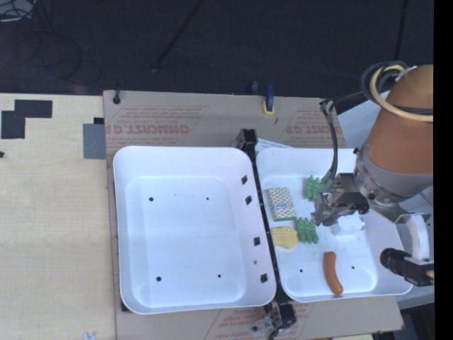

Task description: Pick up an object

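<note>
Your gripper [327,214] hangs low mid-right bin [368,163], beside the green toy [307,230]; finger state I cannot tell.

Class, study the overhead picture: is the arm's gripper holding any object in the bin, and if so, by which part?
It cannot be told. The gripper hangs low in the right bin, just beside the green toy, but no object shows between its fingers at this size.

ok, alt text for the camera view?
Grey-and-orange arm's gripper hangs low over the right white bin, beside green knobbly pieces, a yellow block, a checkered packet and an orange sausage-shaped toy. Left white bin sits alongside.
</note>
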`<action>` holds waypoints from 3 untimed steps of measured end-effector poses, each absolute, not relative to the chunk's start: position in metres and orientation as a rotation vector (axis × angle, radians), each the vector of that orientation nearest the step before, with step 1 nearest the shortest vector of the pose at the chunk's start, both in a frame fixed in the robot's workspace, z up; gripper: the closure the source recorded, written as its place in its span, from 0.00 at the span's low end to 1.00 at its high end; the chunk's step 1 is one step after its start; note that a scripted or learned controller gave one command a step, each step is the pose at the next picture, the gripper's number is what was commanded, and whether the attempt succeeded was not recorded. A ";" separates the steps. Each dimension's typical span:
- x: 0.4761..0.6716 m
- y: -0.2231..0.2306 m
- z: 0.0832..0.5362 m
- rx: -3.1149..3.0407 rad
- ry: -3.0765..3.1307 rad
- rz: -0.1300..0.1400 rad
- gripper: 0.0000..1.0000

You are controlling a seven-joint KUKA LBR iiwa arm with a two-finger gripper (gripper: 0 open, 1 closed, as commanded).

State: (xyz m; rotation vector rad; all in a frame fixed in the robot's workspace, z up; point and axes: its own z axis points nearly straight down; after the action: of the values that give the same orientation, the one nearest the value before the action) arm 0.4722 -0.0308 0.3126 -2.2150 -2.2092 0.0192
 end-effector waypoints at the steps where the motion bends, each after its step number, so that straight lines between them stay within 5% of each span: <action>1: 0.477 0.037 0.411 -2.216 -2.232 -0.010 1.00; 3: 0.476 0.035 0.425 -2.205 -2.232 0.013 1.00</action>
State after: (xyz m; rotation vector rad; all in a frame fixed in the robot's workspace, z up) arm 0.4765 0.0353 0.4248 -2.2046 -2.2320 0.0125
